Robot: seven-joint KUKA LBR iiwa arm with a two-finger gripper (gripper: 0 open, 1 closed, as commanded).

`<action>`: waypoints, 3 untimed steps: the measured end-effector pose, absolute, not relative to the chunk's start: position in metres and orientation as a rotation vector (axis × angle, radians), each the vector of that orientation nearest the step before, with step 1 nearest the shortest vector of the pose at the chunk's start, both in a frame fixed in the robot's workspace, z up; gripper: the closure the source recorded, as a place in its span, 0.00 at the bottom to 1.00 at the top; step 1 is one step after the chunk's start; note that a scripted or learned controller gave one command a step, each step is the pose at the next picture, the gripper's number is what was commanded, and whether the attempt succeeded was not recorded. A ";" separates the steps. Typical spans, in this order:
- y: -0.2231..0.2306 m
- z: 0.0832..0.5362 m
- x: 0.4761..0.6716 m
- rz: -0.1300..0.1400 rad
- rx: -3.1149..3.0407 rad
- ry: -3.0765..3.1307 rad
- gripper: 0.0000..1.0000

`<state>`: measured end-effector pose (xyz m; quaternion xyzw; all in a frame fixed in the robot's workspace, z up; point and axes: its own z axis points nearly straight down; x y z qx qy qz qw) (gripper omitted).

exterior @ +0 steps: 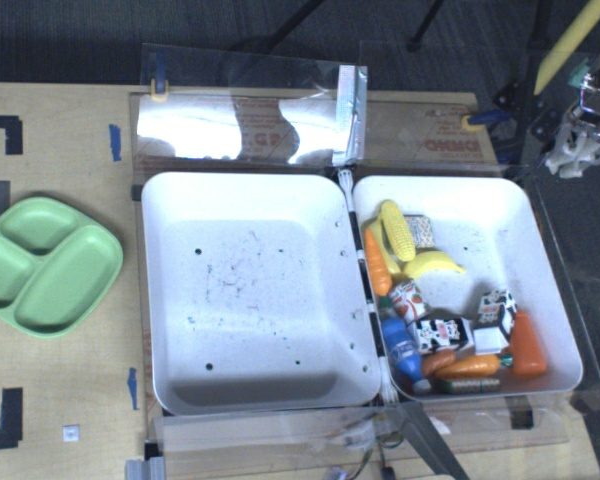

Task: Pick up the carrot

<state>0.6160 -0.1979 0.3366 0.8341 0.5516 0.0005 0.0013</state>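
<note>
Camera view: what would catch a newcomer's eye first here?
The cluster of toy food crowded along the right bin's left and front sides stands out: a corn cob, a banana and orange carrots. The green divided plate lies on the bench at far left.

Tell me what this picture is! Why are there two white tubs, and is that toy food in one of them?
A camera hangs above a workbench and looks down at a slant. On the bench sit two shallow white bins side by side: the left bin and the right bin. The right one holds a pile of play food along its left wall and front edge: a yellow corn cob, a banana, a long orange carrot, a blue bottle, small cartons with cow spots and more orange pieces. A robot arm works here; its job is to pick up the carrot. The pale metal part at the top right may belong to it, but it is too blurry to be sure. Left of the bins lies a green divided plate. Nothing is being held.
</note>
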 end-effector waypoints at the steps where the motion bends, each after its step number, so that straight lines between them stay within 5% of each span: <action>1: -0.189 0.324 0.631 0.001 2.890 1.226 0.00; 2: -0.213 0.340 0.646 0.001 2.950 1.074 0.00; 3: -0.211 0.350 0.648 0.001 2.946 1.080 1.00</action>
